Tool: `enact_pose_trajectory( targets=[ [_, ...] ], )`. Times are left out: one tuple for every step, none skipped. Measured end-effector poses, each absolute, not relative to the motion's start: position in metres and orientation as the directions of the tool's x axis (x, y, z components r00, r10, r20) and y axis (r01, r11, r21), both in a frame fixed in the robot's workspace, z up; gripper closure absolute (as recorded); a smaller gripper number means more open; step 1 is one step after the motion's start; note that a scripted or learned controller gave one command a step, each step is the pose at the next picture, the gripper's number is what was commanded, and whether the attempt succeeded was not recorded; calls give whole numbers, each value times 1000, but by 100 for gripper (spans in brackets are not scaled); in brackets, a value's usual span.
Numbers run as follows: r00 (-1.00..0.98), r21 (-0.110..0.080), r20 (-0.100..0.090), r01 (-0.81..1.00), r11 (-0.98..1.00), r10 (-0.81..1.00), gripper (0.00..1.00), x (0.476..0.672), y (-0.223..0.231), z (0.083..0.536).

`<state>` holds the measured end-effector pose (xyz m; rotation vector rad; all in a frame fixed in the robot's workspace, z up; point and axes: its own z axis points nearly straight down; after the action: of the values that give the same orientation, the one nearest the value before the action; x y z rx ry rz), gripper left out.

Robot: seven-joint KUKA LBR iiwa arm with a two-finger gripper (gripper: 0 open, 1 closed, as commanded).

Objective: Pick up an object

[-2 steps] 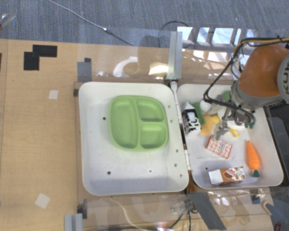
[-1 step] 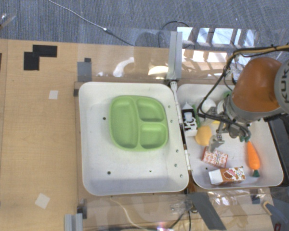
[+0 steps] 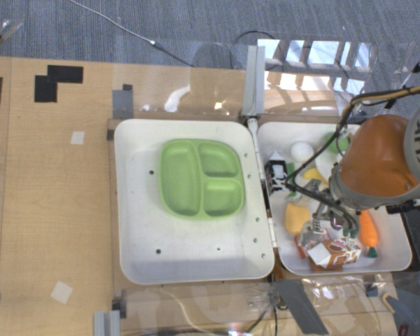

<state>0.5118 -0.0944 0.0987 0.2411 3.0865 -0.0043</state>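
Note:
The right bin point(image 3: 287, 257) holds several small objects: a yellow lemon-like piece point(image 3: 297, 218), an orange carrot point(image 3: 368, 231), a white ball point(image 3: 302, 150), a black and white item point(image 3: 276, 171), and a red and white packet point(image 3: 330, 252). My gripper point(image 3: 327, 224) hangs low over this bin, between the yellow piece and the carrot, just above the packet. The orange band of the arm point(image 3: 378, 156) covers the bin's right part. A green divided plate point(image 3: 201, 178) lies in the left bin point(image 3: 140, 250).
A metal divider point(image 3: 252, 82) stands behind the seam between the bins. Black cables point(image 3: 315, 156) run from the arm across the right bin. Wooden bench point(image 3: 49, 187) stretches to the left.

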Motion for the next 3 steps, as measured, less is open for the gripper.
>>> enact_pose_trajectory(
  targets=[
    [-984, -2, -22, -174, 985, -174, 0, 534, -94, 96],
    [-983, -7, -13, -181, 983, -181, 0, 592, -86, 91],
    [-993, -5, -20, -119, 993, -119, 0, 498, -108, 93]
  ],
)
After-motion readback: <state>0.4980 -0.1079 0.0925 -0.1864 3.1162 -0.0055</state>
